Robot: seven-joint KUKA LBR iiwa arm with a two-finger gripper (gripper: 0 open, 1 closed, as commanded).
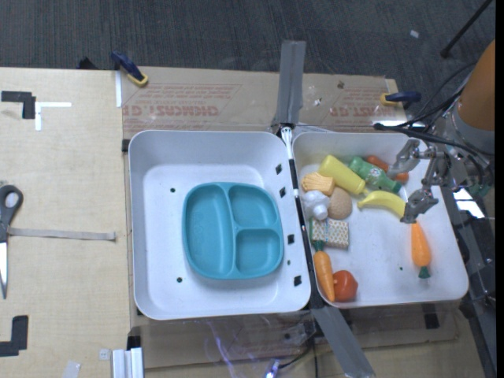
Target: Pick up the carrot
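- At the near edge of the right bin (pixel 441 294) a carrot (pixel 324 275) lies lengthwise against the bin's left wall, with a red tomato (pixel 345 285) touching its right side.
- A second carrot (pixel 420 246) lies on the white floor in the right part of the same bin, its green stub toward the near edge, apart from the other food.
- The jaws (pixel 412 183) hang just above the far end of that second carrot; they stand apart, one finger near the banana's tip and the other higher up, with nothing between them.
- Farther in, a checkered cracker (pixel 331 232) lies beside the left wall, with a beige egg-like piece (pixel 340 205) and a small white piece (pixel 316 205) just beyond it.
- A banana (pixel 383 201) lies in the middle of the bin, its right tip beside the lower finger.
- Toward the far wall lie a yellow block (pixel 342 174), a pale ridged piece (pixel 318 183), and a green item (pixel 373 173) with something orange behind it.
- The left bin (pixel 150 211) holds a teal divided plate (pixel 233 230) with three compartments.
- On the tabletop (pixel 63 179) to the left lie scissors (pixel 8 211); blue clamps (pixel 128 67) sit by the far corners of the cardboard.
- The arm (pixel 479 101) comes in from the right, cables trailing.
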